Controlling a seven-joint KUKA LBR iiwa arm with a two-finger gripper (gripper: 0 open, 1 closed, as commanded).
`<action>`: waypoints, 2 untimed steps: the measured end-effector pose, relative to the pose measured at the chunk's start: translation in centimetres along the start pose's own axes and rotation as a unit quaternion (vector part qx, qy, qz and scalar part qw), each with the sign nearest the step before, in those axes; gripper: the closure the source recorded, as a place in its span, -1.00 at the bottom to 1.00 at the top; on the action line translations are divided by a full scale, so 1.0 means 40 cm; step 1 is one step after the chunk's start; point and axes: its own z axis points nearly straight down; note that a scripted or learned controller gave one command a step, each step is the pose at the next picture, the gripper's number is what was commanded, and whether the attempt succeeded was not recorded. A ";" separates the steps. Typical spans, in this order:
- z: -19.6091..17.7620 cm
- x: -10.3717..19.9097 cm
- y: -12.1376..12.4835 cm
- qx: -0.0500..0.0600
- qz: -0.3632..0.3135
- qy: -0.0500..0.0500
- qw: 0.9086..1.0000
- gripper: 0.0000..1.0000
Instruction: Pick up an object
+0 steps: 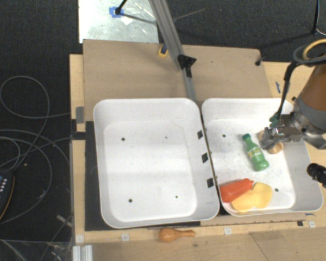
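the grey arm with its orange band reaches in from the right, and its two-finger gripper point(271, 140) hangs low over the right-hand shallow white bin point(228, 113), just beside a small tan round object point(276, 148) that it partly hides. a green plastic bottle point(255, 153) lies just left of the gripper, apart from it. a red pepper-shaped toy point(236, 189) and a yellow rounded toy point(255, 197) touch at the bin's near edge. the left-hand white bin point(106, 113) sits alongside. an orange-brown gourd-shaped toy point(175, 234) rests on the bench, outside the bins.
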 end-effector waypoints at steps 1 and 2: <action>0.028 0.142 0.014 0.000 -0.001 0.001 1.000 1.00; 0.044 0.264 0.009 0.001 0.000 0.001 1.000 1.00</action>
